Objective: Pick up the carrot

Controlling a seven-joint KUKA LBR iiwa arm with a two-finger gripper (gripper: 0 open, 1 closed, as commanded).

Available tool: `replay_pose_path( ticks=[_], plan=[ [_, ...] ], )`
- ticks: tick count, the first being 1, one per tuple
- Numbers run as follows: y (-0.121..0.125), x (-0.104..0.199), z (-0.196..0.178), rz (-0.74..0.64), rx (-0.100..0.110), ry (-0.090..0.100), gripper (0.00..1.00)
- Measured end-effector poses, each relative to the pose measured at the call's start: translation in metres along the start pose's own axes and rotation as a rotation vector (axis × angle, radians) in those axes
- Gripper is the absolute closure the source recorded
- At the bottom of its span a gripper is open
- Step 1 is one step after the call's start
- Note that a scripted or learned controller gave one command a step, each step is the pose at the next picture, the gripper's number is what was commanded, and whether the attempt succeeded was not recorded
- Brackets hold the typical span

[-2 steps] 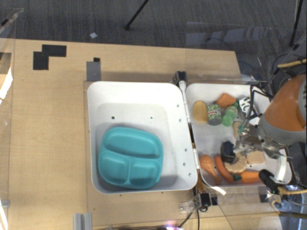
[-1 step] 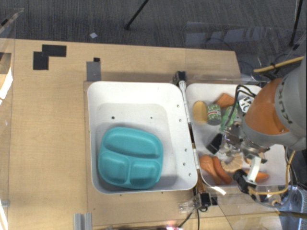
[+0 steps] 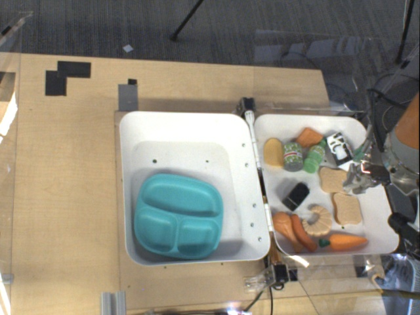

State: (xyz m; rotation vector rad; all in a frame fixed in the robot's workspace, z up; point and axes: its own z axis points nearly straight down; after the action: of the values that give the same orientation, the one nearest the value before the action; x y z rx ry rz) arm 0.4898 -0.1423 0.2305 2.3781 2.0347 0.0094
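Camera view: we note two white bins side by side on the tabletop (image 3: 65, 195). The left bin (image 3: 187, 126) carries a teal divided tray (image 3: 178, 215). The right bin (image 3: 377, 231) carries the loose items.

We find the carrot (image 3: 342, 243) lying on its side along the near edge of the right bin, green end toward the left, orange tip toward the right. Just to its left sit a tan round piece (image 3: 319, 219) and orange-red sausage-like pieces (image 3: 294, 231).

The arm enters from the right, and we see the pincer (image 3: 360, 174) over the right bin's right half, beside a slice of bread (image 3: 333, 179). A second slice (image 3: 347, 209) lies between the pincer and the carrot. The carrot is apart from the pincer, nearer the camera and slightly left.

We cannot tell from this view whether the pincer is spread or pressed together.
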Motion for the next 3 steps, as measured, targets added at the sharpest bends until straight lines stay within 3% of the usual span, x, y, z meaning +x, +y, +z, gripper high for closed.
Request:
replay_pose_path(
  ticks=[1,2,3],
  plan=[
    [-0.001,0.002,0.003,-0.002,0.006,0.002,0.00],
    [-0.005,0.017,0.047,-0.103,0.012,0.004,0.00],
    [0.068,-0.025,0.097,-0.224,0.010,0.001,0.00]
  ],
)
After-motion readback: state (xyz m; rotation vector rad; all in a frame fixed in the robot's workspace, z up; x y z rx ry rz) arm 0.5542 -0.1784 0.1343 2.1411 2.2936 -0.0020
